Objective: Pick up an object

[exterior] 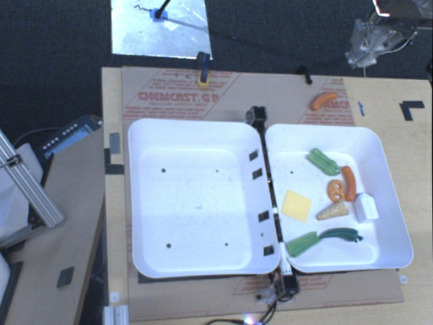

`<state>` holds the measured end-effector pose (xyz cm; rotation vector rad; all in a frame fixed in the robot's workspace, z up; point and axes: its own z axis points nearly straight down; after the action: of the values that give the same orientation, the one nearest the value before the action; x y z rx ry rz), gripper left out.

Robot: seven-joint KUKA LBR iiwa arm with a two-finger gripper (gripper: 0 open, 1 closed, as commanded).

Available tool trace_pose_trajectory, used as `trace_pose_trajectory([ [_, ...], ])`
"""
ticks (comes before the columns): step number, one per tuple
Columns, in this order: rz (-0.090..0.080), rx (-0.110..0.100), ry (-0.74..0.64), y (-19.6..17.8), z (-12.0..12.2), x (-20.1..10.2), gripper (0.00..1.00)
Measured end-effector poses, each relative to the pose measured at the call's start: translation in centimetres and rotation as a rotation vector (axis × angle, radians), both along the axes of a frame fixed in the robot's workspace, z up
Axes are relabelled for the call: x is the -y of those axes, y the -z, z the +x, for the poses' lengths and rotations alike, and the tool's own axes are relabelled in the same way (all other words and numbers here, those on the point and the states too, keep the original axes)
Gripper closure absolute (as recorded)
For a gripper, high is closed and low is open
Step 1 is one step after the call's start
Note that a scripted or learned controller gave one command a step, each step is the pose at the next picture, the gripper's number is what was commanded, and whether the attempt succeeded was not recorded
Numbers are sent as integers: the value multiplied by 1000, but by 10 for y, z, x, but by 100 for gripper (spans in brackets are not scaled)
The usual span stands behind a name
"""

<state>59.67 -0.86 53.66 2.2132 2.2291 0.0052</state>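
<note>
The right bin (389, 181) holds several small items. Among them are a yellow cheese square (296, 206), a light green vegetable (323, 161), an orange sausage (349, 182), a pretzel (335, 191), a tan bread wedge (333, 212), a white block (366, 207) and a long green piece (322, 241). Another orange sausage (323, 101) lies on the bench just behind that bin. My gripper (362, 46) hangs at the top right corner, high above the floor behind the bench and well away from both bins.
The left bin (135, 181) sits beside the right one, joined by black clips along the middle. A yellow and blue clamp (203, 70) stands on the bench's back edge. A shiny sheet (161, 19) lies on the floor behind. A grey rail (27, 188) leans at the left.
</note>
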Motion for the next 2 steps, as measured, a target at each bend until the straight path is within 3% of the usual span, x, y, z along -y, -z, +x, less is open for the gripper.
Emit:
trace_pose_trajectory([
  [1, -4, 1, 5, 3, 69, 10, 100],
  [2, -2, 1, 2, 1, 72, -5, 100],
])
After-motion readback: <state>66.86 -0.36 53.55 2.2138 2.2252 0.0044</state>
